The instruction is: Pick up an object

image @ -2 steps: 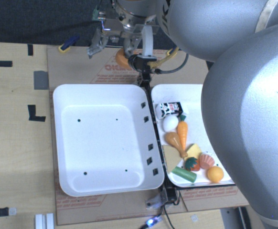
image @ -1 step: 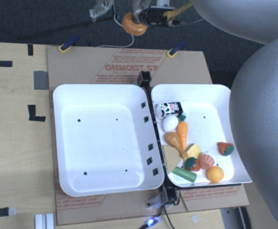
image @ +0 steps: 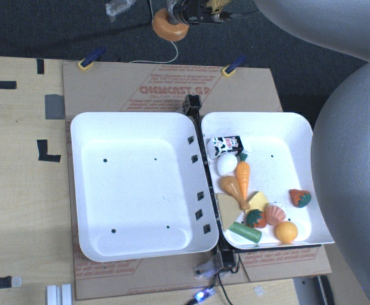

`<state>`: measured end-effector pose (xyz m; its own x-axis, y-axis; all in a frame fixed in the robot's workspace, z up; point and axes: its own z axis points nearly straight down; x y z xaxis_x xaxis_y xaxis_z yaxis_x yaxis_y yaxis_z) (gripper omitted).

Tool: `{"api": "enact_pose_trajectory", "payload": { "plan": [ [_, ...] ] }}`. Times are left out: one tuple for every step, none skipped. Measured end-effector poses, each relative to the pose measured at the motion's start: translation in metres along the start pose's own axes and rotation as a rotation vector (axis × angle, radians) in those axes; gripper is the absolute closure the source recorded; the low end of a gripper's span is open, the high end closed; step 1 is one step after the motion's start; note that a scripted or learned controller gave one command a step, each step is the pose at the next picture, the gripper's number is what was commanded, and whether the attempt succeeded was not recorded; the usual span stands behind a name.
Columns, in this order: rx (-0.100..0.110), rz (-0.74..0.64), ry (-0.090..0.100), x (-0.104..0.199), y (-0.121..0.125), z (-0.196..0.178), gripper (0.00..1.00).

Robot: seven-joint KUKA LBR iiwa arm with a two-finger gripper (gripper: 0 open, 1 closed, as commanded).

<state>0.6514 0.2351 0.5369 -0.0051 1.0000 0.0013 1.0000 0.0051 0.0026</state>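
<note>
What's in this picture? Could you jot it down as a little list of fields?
left bin: white, shallow
right bin: white, holds the toys
toys: carrot, white egg, orange ball, green stick, black-and-white carton
toys' position: clustered along the right bin's left and near sides
arm: grey, top right

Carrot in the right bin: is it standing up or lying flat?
Lying flat. The carrot rests lengthwise on the right bin's floor, green top toward the milk carton, next to the white egg.
</note>
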Motion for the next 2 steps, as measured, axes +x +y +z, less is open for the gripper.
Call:
{"api": "enact_pose_trajectory", "payload": {
  "plan": [
    [0.005, 0.000, -0.001, -0.001, -0.064, 0.002, 1.00],
    [0.007, -0.002, -0.001, 0.000, -0.172, 0.001, 1.00]
  ]
}}
